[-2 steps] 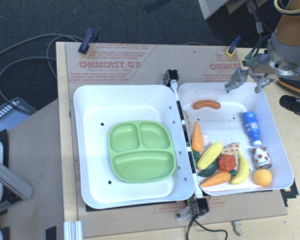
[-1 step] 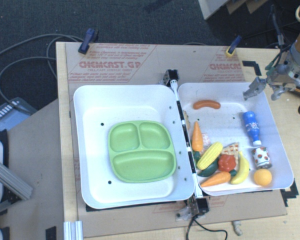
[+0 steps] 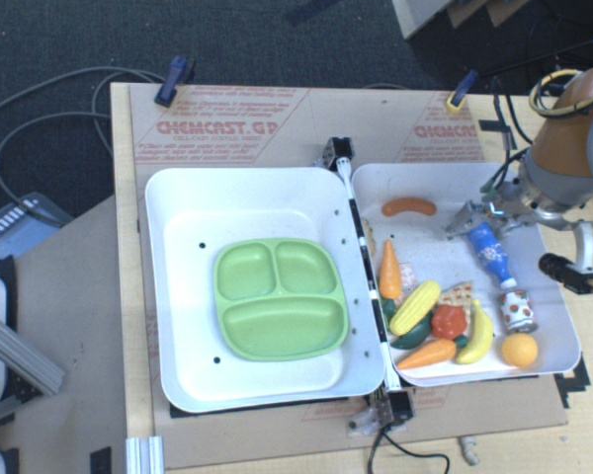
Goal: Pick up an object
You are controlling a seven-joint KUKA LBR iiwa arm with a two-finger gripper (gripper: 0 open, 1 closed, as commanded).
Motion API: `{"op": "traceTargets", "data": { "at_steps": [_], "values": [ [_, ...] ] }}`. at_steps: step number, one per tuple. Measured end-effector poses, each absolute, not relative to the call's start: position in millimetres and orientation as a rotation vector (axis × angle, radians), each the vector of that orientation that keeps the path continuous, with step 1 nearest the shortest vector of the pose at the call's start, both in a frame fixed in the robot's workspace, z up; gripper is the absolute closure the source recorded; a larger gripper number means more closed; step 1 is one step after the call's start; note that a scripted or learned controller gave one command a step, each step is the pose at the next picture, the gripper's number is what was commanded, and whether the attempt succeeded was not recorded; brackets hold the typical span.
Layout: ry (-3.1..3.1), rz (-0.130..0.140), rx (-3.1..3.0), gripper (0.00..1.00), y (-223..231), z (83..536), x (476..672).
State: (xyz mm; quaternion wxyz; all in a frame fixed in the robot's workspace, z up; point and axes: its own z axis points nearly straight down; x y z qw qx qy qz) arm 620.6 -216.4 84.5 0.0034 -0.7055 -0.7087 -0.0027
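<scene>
You are looking down on the bench as the arm is reaching in over the right bin's far right corner, its upper part cut off by the frame. The gripper is sitting low at the top of a blue bottle; whether it is gripping anything is impossible to tell from here.

The left bin is carrying a green plate with three sections, lying near the middle.

The right bin is holding the clutter. A sausage is lying near the far edge. The blue bottle is slanting along the right side, with a small spotted white-and-red piece just beyond its near end and an orange in the near right corner. Against the left wall a carrot is lying lengthwise. Towards the near edge, corn, a tomato, a banana and a second carrot are crowding together, touching; a dark green item under the corn and a pale piece behind the tomato are too hidden to name.
</scene>
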Motion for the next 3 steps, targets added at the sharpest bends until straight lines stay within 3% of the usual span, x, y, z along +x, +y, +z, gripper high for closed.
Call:
{"op": "traceTargets", "data": {
  "at_steps": [1,2,3],
  "values": [
    [-2.225,-0.005,-2.217,1.00,-219,95,620.8],
    [-2.225,-0.005,-2.221,1.00,-159,138,667.7],
    [-2.223,-0.002,-2.219,1.00,-92,209,625.4]
  ]
}}
